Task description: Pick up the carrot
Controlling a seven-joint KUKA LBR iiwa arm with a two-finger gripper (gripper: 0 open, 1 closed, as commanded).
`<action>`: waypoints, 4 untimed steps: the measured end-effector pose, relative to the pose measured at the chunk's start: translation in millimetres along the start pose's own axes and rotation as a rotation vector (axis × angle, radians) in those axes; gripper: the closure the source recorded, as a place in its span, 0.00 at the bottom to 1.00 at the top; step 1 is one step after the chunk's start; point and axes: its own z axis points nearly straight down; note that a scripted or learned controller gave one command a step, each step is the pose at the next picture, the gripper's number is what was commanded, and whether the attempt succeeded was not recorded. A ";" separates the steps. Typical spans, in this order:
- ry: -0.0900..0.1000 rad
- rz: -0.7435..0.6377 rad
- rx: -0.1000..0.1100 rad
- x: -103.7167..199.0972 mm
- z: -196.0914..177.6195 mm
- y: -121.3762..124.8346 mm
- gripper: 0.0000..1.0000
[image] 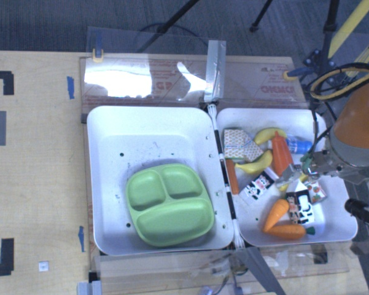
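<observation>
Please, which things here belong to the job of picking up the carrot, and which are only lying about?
For the job:
- carrot, in the right bin, near its front
- hand, over that same bin

Lying about:
- green plate with compartments, in the left bin
- banana
- patterned packet
- black-and-white item

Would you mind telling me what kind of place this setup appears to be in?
Probably a robotics lab: a wooden bench with two white bins, toy food such as a carrot, and tripod legs on carpet behind.
</observation>
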 end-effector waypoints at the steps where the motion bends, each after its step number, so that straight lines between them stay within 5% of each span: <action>1: 0.000 -0.117 0.000 44.0 2.9 -11.6 0.00; 2: 0.000 0.046 -0.001 52.8 18.5 -27.1 0.00; 3: 0.000 0.046 -0.001 52.8 18.6 -27.2 0.00; 4: -0.001 0.072 -0.001 109.0 -29.1 -20.9 0.00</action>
